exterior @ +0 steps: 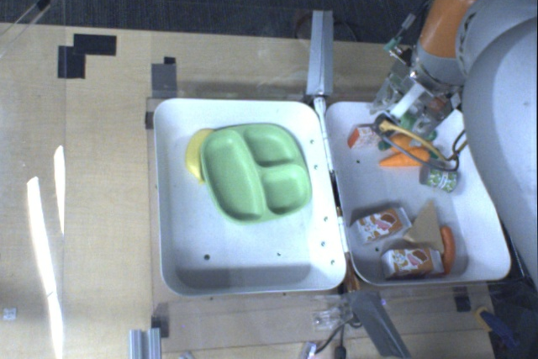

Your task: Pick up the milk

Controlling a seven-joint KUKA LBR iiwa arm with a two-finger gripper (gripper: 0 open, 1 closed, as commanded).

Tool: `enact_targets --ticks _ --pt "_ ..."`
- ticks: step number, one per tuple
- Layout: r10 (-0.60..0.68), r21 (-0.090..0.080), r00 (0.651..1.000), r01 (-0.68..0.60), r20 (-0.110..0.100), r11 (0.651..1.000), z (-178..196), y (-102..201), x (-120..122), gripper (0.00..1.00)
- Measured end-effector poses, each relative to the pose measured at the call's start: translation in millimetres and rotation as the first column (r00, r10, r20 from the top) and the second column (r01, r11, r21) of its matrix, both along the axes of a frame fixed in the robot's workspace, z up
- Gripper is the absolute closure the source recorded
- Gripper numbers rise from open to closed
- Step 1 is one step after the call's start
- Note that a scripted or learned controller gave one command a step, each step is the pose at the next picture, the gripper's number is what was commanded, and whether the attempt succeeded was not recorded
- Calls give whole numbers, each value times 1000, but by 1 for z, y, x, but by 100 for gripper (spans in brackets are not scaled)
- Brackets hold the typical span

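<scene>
The gripper (409, 107) hangs over the back of the right bin (483, 265), and whether it is wide, narrow or holding anything I cannot tell, because wrist hardware and cables cover that spot. Just in front of it, almost under it, lies a carrot (402, 157). To the carrot's left, touching or nearly so, sits a small white carton with a red end (363, 136), which I take to be the milk. To the carrot's right lies a small green can (440, 177).

Further forward from the carrot, toward the front of the same bin, are two more printed cartons, one lying flat (381, 225) and one at the front wall (413, 262), with a tan wedge (427, 223) and a sausage (448, 246) beside them. The left bin (181, 206) holds a green divided tray (255, 171) over something yellow (194, 155).

The main risk is a wrong pick: the carrot lies closer to the tool than the small carton, so a straight descent would probably close on the carrot, or on both together. A second risk is mistaken identity, since the cartons look alike and their labels are too small to read. The small carton also sits near the bin's back-left corner, so a finger could strike the wall or push the carton against it rather than clamp it.
</scene>
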State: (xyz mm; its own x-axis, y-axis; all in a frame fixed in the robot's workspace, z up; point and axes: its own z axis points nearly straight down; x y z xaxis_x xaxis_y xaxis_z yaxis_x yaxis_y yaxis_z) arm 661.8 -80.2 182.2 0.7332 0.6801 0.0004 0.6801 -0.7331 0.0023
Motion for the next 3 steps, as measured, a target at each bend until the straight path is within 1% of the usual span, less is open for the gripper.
enact_targets --ticks 1,2,3 --pt "91 3 996 -91 -4 996 -89 -9 -70 0" --pt "128 1 992 -128 4 992 3 30 -108 0" --pt "414 -2 910 -414 4 910 4 19 -80 0"
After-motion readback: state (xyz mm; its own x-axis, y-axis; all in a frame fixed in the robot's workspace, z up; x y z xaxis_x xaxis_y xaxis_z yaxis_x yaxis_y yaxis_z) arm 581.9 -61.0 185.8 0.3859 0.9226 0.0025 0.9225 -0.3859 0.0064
